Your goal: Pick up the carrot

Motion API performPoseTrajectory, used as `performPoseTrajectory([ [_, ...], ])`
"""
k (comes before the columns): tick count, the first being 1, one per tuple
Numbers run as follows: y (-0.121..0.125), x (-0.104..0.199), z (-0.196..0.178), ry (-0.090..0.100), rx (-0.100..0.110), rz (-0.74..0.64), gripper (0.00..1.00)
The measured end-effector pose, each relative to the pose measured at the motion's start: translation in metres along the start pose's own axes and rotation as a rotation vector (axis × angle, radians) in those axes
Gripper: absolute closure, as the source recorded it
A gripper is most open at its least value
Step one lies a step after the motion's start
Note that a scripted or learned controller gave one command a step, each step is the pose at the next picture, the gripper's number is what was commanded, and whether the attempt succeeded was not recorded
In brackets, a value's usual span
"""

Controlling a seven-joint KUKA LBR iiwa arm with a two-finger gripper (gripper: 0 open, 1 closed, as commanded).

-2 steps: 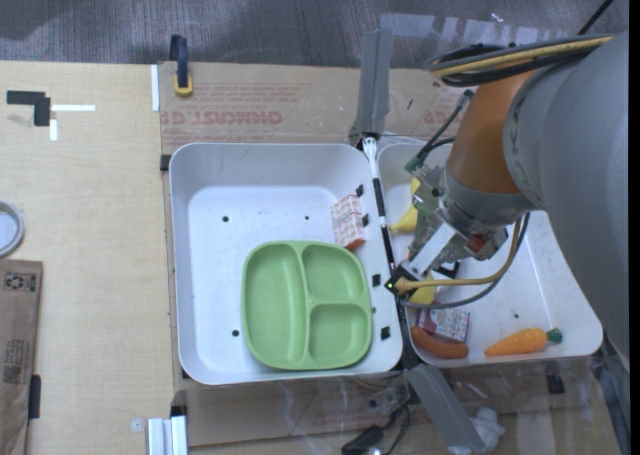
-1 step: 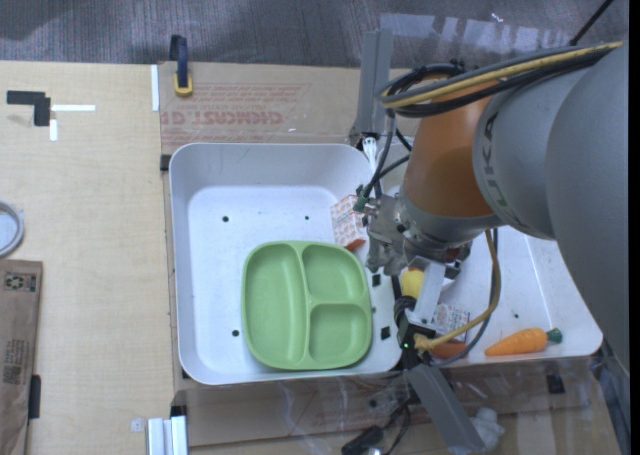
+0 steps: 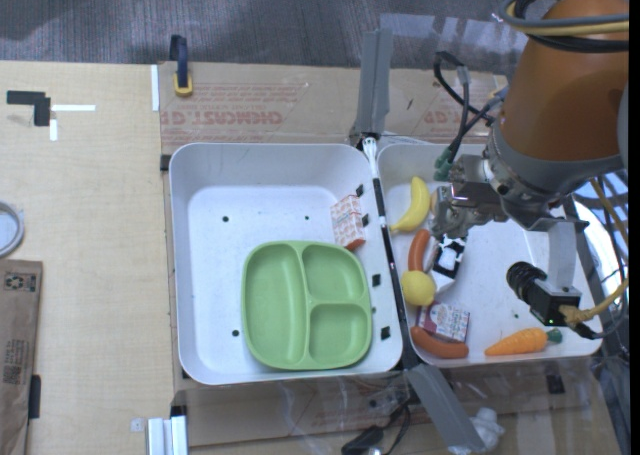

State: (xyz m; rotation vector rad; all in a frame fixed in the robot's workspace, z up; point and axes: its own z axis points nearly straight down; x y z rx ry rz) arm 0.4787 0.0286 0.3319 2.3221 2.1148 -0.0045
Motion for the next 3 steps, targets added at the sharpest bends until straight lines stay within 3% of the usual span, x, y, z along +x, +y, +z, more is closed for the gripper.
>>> performPoseTrajectory([
  [1,-0.007,0.063,0.142,0.001,0.002,-0.534,1.00],
  [2,0.003,-0.032,0.062,0.001,-0.002,-0.596,1.00],
  [3,-0.005,0.038,0.097,0.001,0.004,-0.106,1.00],
])
